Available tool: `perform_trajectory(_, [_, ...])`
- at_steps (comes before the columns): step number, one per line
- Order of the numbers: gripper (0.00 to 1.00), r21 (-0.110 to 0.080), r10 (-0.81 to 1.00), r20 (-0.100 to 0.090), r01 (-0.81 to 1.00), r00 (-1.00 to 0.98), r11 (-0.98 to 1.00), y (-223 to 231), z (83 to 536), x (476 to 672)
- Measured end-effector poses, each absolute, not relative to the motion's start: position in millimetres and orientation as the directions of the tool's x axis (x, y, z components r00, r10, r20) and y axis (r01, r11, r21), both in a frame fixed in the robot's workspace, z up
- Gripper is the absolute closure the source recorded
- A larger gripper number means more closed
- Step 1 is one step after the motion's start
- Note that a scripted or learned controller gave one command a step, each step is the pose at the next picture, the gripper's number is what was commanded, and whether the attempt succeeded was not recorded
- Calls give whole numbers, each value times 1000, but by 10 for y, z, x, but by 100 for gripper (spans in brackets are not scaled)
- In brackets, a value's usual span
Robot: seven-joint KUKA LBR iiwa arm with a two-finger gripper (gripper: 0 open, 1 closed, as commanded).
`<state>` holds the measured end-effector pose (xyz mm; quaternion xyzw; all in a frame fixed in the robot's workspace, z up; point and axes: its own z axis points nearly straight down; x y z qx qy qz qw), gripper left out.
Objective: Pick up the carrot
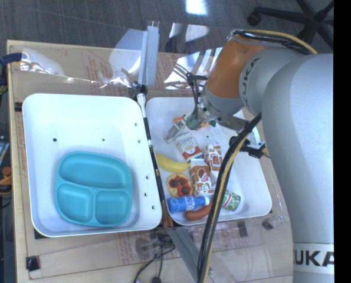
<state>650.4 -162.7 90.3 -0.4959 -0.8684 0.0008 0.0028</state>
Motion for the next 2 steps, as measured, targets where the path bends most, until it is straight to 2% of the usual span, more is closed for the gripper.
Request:
perform_trajectory(1, [100, -5, 859, 4, 859, -512, 512, -1620, 998, 6509])
perform_trajectory(2, [100, -1, 986, 0, 986, -166, 166, -874, 1916, 6570])
